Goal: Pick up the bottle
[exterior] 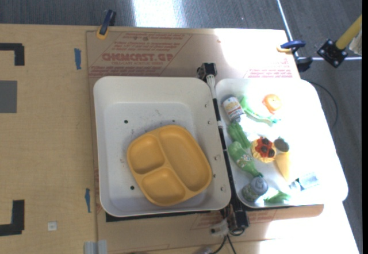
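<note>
A green bottle (242, 152) lies on its side in the right bin (322, 132), close to the wall shared with the left bin. Its greyish cap end (255, 188) points toward the bin's front edge. A smaller bottle with a white cap and a brownish label (232, 108) lies just behind it, near the same wall. Strong light washes out much of the right bin's floor.
The left bin (115, 103) holds a yellow three-part plate (168, 165). Around the bottles lie an orange round toy (271, 102), a red and yellow flower-like toy (264, 147), an orange cone (283, 164) and a pale blue piece (307, 183). A blue clamp (291, 46) grips the bench's far edge.
</note>
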`<state>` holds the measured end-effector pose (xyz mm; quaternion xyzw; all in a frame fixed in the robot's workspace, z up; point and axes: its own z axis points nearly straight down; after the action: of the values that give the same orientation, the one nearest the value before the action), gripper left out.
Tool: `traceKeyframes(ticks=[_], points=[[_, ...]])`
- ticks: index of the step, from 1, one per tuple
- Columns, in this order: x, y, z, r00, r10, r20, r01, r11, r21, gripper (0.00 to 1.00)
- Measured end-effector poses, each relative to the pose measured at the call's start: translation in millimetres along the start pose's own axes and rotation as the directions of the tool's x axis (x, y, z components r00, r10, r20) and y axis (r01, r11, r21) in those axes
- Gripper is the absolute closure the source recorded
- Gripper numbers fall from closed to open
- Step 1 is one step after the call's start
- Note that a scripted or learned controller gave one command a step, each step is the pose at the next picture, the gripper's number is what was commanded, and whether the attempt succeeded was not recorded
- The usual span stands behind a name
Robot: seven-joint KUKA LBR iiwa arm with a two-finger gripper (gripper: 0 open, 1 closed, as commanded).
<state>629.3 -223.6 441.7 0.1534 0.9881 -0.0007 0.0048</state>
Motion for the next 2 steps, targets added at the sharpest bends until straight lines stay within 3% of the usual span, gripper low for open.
traceKeyframes(ticks=[1, 2], points=[[-25.2, 8.1, -89.1, 0.966, -0.257, 0.002, 0.257, 0.966, 0.0, 1.0], [-25.2, 8.1, -88.6, 0.966, -0.257, 0.001, 0.257, 0.966, -0.001, 0.0]])
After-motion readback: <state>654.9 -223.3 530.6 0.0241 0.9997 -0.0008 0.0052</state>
